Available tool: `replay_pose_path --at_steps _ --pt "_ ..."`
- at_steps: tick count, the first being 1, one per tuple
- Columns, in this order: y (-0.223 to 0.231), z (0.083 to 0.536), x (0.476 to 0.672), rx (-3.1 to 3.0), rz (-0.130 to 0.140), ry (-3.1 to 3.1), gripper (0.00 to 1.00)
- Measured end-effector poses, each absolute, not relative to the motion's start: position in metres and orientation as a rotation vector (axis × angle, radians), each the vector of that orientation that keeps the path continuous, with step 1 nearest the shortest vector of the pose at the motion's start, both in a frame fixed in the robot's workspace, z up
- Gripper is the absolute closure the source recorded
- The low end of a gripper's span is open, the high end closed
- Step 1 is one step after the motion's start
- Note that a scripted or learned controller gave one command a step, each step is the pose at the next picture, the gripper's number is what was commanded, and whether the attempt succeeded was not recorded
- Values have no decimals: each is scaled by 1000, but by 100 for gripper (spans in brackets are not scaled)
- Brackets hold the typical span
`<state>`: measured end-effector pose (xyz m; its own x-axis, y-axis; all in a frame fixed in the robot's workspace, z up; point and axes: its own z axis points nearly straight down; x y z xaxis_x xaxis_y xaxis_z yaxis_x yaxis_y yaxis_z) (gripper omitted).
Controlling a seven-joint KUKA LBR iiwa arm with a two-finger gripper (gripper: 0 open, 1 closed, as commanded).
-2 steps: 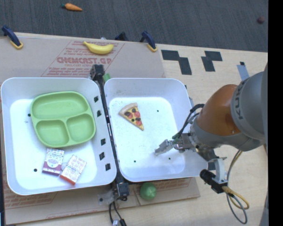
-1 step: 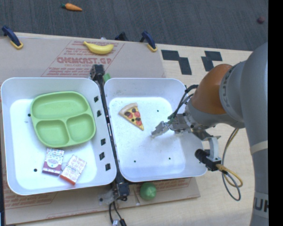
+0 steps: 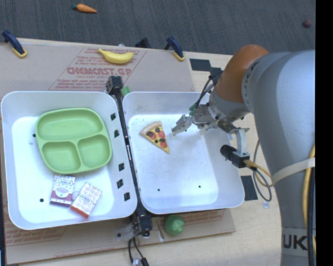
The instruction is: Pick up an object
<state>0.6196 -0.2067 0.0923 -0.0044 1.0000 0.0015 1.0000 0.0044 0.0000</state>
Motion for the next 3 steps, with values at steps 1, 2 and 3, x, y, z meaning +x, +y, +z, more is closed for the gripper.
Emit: replay_pose_path --at_steps 1,2,3 --pt "-206 103 620 -2208 -1 -2231 100" --pt "-206 102 620 -2207 0 -2232 0" --pt "-206 113 620 -2203 -1 -2236 100"
